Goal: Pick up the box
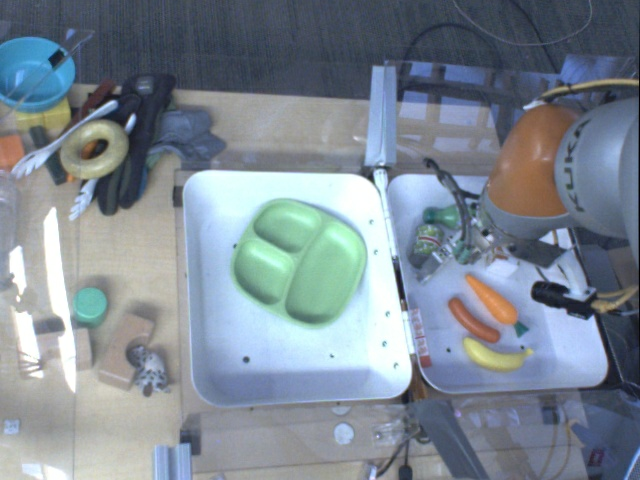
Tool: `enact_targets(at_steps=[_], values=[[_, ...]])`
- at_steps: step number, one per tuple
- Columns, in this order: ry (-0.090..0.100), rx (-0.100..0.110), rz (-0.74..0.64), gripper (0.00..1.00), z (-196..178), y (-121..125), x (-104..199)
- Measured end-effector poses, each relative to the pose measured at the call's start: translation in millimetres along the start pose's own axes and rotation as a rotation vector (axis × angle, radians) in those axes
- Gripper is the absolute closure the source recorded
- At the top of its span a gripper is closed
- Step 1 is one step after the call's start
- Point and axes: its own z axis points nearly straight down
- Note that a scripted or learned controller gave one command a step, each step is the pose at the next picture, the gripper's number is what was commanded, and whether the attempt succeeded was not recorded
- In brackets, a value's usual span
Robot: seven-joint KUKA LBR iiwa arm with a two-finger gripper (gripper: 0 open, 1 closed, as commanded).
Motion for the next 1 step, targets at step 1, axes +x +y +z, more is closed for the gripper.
enact_targets(at_steps=[1], values=[[-0.003, -0.007, -0.002, 1.0, -13.1, 3.4, -0.2]])
